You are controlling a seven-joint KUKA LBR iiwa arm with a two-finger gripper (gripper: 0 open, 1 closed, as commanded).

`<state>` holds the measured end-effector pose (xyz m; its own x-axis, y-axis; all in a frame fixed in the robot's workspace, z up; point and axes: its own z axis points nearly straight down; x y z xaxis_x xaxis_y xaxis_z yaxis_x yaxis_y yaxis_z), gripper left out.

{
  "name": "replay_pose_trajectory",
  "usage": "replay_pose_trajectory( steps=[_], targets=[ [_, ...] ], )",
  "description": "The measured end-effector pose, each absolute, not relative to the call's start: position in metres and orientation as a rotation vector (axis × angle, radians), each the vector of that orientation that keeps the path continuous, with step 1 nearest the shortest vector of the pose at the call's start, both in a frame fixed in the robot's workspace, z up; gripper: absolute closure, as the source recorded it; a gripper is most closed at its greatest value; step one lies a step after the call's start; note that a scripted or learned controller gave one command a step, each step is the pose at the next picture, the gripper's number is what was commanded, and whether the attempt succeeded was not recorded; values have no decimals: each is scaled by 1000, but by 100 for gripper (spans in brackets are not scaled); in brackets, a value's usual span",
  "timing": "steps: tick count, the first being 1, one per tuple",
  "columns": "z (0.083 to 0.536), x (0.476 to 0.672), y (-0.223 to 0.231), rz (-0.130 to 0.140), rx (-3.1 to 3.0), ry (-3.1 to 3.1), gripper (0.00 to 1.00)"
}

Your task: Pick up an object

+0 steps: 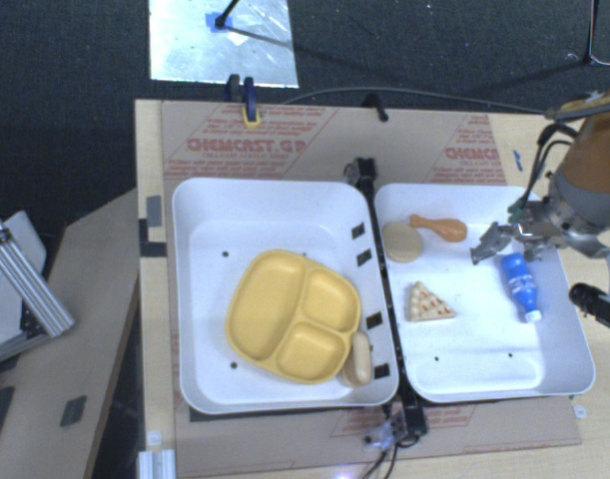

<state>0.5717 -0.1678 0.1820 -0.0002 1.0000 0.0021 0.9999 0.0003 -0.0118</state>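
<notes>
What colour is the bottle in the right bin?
Blue, with a white cap end; the bottle shows clearly in the camera view.

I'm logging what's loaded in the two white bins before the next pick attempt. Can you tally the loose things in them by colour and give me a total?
Yellow: 1, the yellow plastic divided tray
Tan or beige: 3, the beige oval bread roll, the tan round disc, the tan triangular wedge
Orange-brown: 1, the orange-brown drumstick-shaped toy
Blue: 1, the blue plastic bottle
Total: 6

Smooth glossy white plastic bins (285,203), a matt yellow plastic tray (290,312), and a shiny blue bottle (520,285).
</notes>
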Motion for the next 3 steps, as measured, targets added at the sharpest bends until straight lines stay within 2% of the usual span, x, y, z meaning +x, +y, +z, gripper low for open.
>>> replay_pose_trajectory(
  steps=[1,3],
  targets=[
    [190,575,-167,-1,-2219,-2226,0],
    [83,577,-167,0,-2219,-2223,0]
  ],
)
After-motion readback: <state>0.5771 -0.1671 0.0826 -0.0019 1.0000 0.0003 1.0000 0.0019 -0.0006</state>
